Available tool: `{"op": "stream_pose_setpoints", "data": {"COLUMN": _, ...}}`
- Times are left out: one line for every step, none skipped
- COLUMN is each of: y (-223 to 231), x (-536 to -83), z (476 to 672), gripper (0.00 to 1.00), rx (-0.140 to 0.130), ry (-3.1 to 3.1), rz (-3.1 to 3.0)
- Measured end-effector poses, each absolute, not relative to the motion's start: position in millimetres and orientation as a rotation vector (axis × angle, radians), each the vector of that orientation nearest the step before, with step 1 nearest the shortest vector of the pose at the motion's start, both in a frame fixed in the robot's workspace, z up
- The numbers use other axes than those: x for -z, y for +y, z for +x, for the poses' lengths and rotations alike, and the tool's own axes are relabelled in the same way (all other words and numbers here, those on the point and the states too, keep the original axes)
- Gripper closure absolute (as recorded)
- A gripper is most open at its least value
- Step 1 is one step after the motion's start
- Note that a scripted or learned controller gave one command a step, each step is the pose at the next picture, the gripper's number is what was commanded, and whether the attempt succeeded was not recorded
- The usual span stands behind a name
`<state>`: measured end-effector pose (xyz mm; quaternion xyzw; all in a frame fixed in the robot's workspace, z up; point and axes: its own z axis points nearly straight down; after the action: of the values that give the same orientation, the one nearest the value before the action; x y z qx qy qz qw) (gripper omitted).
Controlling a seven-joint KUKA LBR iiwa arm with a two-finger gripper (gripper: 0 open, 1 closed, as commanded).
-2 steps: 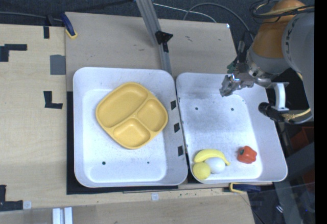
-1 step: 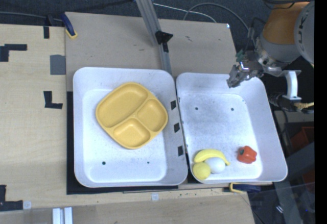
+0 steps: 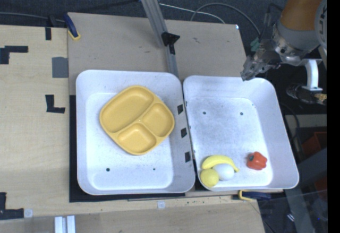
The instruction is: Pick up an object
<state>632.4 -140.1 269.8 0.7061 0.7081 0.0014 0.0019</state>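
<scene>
A yellow banana (image 3: 218, 161), a yellow lemon-like fruit (image 3: 209, 177) and a small white ball (image 3: 227, 172) lie bunched at the front edge of the right bin (image 3: 234, 115). A red pepper (image 3: 256, 161) sits a little to their right. My gripper (image 3: 248, 72) hangs over the right bin's back right corner, far from these objects, with nothing visible in it. A yellow three-compartment plate (image 3: 136, 119) rests in the left bin (image 3: 90, 136).
A grey metal post (image 3: 154, 11) slants down to the seam between the bins at the back. Cables (image 3: 212, 11) lie on the bench behind the right bin. Black tape marks sit on the wooden surface at left.
</scene>
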Motion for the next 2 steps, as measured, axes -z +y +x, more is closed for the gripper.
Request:
{"op": "stream_pose_setpoints", "data": {"y": -139.5, "x": -296.1, "z": 633.1, "gripper": 1.0, "rx": -0.002, "ry": 2.222, "rz": 2.218}}
{"op": "stream_pose_setpoints", "data": {"y": -100.3, "x": -289.7, "z": 603.0, "gripper": 1.0, "rx": 0.002, "ry": 2.227, "rz": 2.219}}
